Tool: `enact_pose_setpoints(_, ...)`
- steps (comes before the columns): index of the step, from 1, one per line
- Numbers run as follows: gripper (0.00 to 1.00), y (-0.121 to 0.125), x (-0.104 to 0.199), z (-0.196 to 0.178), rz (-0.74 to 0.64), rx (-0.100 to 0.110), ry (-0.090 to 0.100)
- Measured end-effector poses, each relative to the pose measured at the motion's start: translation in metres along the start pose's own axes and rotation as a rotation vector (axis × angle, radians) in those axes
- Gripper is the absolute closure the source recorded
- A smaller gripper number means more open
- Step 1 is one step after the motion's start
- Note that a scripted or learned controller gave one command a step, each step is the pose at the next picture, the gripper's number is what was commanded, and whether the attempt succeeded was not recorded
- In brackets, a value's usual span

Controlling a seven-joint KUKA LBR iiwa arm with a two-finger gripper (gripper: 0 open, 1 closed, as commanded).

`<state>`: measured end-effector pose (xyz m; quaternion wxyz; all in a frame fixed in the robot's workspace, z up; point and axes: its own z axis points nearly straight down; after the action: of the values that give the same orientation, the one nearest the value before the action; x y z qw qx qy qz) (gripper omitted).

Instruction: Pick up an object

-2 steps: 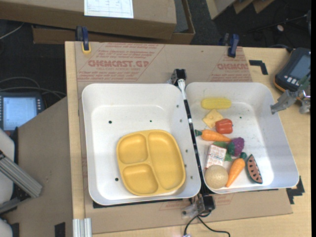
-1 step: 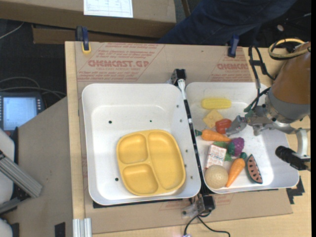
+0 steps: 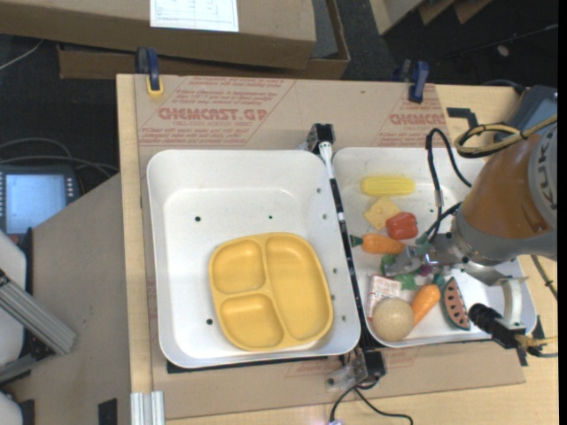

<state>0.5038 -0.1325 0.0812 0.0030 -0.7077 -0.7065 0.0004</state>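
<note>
Camera view is looking down at a slant on two shallow white bins lying side by side on the bench. Taking the yellow tray [image 3: 268, 289] as the landmark: it is a three-compartment tray lying in the left bin [image 3: 177, 193], toward that bin's near edge. The right bin [image 3: 354, 162] is sitting just to the right of the tray, past the shared bin walls, and it is holding all the loose objects. Farthest from the tray's near edge, a corn cob [image 3: 388, 185] is lying across the bin. Below it, a pale yellow wedge [image 3: 382, 212] is lying beside a red piece [image 3: 401, 225]. An orange carrot [image 3: 382, 244] is lying level with the tray's upper rim, pointing toward the tray. A small white packet [image 3: 384, 286] and a tan ball [image 3: 393, 318] are sitting closest to the tray's right edge, with a second carrot [image 3: 425, 301] and a watermelon slice [image 3: 455, 302] farther to the right. I am reaching in from the right, my orange-banded arm [image 3: 505, 193] crossing over the right bin, and my claw [image 3: 423, 259] is hovering among these objects, just right of the first carrot. Its state cannot be determined; the wrist and the clutter are hiding it.
</note>
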Motion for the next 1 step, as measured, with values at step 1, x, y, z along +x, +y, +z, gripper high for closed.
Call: enact_pose_setpoints(1,1.00,0.0031,-0.0007,-0.0151,-0.001,-0.010,-0.003)
